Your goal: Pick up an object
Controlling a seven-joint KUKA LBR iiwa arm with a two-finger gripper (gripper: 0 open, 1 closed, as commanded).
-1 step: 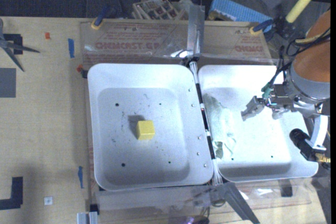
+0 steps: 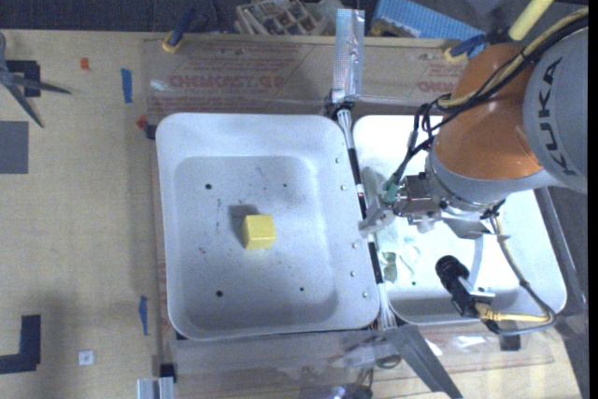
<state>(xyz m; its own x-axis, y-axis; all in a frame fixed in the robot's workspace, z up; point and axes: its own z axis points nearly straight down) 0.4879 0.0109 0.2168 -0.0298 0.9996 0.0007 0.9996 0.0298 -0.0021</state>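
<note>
Hiding the gripper beneath the orange band and grey wrist over the right bin; impossible to tell whether open, shut, or holding anything. Showing "KUKA" partly cut off on the grey arm. Sitting well apart in the left bin, near its middle: a yellow cube, squarish, lacking any clear long axis, edges turned slightly askew.
</note>
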